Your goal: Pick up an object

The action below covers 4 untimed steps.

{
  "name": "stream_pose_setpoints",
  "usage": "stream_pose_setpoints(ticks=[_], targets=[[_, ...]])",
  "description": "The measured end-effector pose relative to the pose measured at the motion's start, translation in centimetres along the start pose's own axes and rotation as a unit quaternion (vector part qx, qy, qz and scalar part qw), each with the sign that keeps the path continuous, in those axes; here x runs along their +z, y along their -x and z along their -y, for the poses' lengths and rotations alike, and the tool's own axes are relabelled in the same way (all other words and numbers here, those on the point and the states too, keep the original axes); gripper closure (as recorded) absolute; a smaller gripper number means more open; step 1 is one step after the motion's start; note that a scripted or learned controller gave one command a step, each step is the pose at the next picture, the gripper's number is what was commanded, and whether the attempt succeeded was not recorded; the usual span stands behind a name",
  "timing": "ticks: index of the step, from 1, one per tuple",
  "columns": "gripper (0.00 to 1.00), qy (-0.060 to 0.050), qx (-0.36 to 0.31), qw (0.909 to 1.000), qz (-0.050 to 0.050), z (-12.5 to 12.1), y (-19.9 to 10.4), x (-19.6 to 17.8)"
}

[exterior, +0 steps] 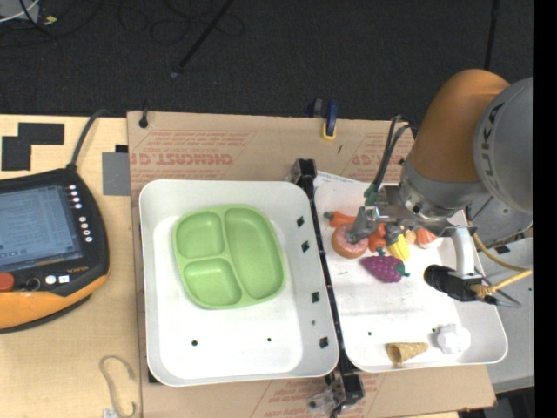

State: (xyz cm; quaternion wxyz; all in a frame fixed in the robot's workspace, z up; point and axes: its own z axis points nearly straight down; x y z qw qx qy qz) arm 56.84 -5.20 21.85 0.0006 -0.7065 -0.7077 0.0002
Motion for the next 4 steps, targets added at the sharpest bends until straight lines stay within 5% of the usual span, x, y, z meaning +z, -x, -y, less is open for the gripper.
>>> stream_pose_setpoints(ticks=[4], targets=[[1.00,-0.002,0.004,1.0000,0.000,0.1,-0.2,-1.1]])
